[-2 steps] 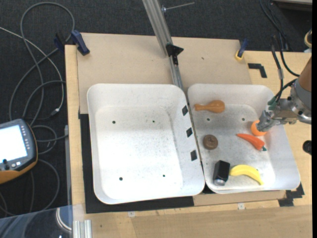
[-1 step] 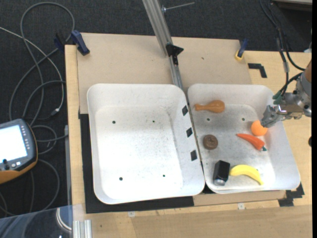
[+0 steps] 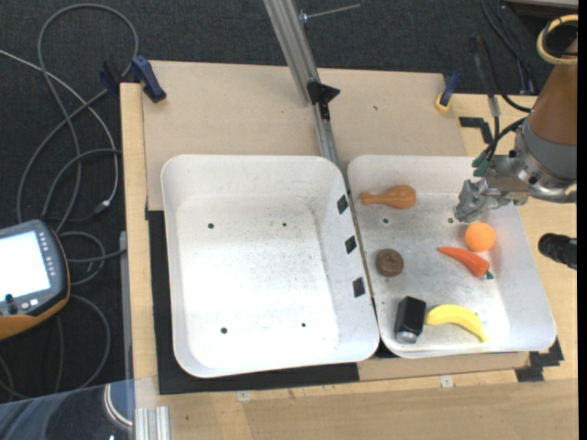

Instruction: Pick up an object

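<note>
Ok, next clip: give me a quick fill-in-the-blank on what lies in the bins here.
1. All the objects lie in the ____ bin.
2. The fruit beside the black block is a yellow ____.
3. The gripper hovers just above the round ____ ball, which sits next to the carrot.
4. The drumstick lies near the bin's ____ edge.

Missing: right; banana; orange; far

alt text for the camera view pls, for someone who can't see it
The arm's claw hangs over the right bin, just above an orange ball and a carrot. That bin also holds a drumstick, a brown puck, a black block and a banana.
</note>
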`<state>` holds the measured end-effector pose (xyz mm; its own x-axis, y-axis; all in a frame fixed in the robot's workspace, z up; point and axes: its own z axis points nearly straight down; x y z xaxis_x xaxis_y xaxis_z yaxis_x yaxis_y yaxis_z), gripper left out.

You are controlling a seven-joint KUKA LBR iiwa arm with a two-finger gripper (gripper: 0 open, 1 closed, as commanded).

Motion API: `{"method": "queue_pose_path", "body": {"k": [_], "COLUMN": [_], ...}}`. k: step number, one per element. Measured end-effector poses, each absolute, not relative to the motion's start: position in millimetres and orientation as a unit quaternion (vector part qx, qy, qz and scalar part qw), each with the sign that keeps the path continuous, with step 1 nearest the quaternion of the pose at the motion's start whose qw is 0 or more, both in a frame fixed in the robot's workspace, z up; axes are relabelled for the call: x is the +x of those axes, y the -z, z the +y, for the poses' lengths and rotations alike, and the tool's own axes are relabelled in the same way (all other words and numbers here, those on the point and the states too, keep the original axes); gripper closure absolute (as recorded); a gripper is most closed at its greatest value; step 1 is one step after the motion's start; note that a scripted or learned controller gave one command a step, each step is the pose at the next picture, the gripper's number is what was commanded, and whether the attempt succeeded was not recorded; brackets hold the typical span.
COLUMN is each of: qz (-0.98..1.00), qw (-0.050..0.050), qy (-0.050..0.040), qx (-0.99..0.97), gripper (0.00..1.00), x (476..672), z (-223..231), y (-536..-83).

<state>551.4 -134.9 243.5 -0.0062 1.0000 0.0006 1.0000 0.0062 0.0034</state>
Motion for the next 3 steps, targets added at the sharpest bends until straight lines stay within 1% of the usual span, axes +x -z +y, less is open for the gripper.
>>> {"method": "queue_pose_path", "body": {"k": [1, 3], "qz": [0.710, 0.710], "qw": [0.001, 0.000], "qy": [-0.0020, -0.0014], "qx": [0.704, 0.705], "gripper": [1.00, 1.00], "x": [571.3, 610.0], "z": [-81, 25], "y": [-253, -228]}}
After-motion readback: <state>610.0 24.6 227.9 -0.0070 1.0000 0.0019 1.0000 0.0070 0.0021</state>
